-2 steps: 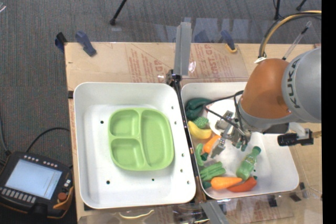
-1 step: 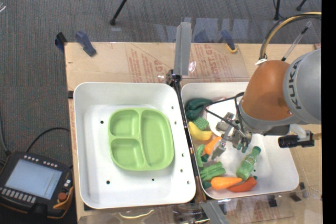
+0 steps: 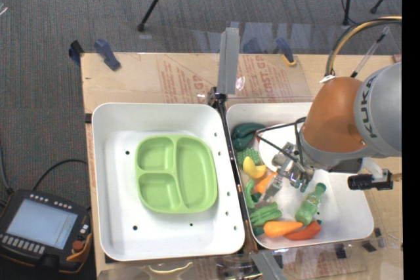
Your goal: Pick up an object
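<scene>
From the camera fixed above, looking down at a slant, I see a wooden table (image 3: 164,75) bearing two shallow white bins side by side. The left bin (image 3: 111,121) holds a light green divided plate (image 3: 176,174) with three compartments, lying flat near the bin's middle. The right bin (image 3: 354,220) holds a heap of toy food along its left side: a dark green pepper (image 3: 244,133) at the top, a yellow piece (image 3: 253,169) below it, a green bean-like piece (image 3: 266,214) lower down, an orange carrot (image 3: 282,228) near the bottom, and a red piece (image 3: 307,232) just beside the carrot. A green bottle (image 3: 310,203) lies tilted to the right of the heap. My arm (image 3: 367,118) reaches in from the right, its orange band over the right bin. My pincer (image 3: 281,177) hangs low above the heap, between the yellow piece and the green bottle, just over a small orange piece (image 3: 264,184). Its fingers point down and to the left; whether they are released or clenched I cannot tell, and nothing is plainly held between them. A black pendant (image 3: 42,226) with a screen lies on the floor at lower left.
</scene>
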### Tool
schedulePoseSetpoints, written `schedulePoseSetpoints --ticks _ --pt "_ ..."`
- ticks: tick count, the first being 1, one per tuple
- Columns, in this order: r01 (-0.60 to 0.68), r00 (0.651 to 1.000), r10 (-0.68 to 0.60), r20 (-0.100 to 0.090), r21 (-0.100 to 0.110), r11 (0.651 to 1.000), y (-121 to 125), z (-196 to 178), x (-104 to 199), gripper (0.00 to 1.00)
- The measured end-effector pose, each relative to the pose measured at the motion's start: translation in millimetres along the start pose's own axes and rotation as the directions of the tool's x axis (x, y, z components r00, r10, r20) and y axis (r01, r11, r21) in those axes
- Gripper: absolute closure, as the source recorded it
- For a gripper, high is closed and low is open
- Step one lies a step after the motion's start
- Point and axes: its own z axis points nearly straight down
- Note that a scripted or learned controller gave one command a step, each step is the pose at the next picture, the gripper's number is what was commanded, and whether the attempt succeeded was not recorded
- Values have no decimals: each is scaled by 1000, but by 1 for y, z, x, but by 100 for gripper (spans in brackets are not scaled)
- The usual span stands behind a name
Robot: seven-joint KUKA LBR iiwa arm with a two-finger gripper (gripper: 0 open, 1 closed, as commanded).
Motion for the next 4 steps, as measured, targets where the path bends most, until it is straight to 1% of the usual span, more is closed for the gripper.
schedulePoseSetpoints --ticks 1,2,3,4 --pt "-323 946 323 -29 14 946 -9 10 36 0" --pt "-320 947 321 -31 15 947 -10 1 35 100" --pt "-432 901 433 -18 8 902 43 -194 49 100" --pt "-415 909 416 -32 25 909 -37 -48 58 100"
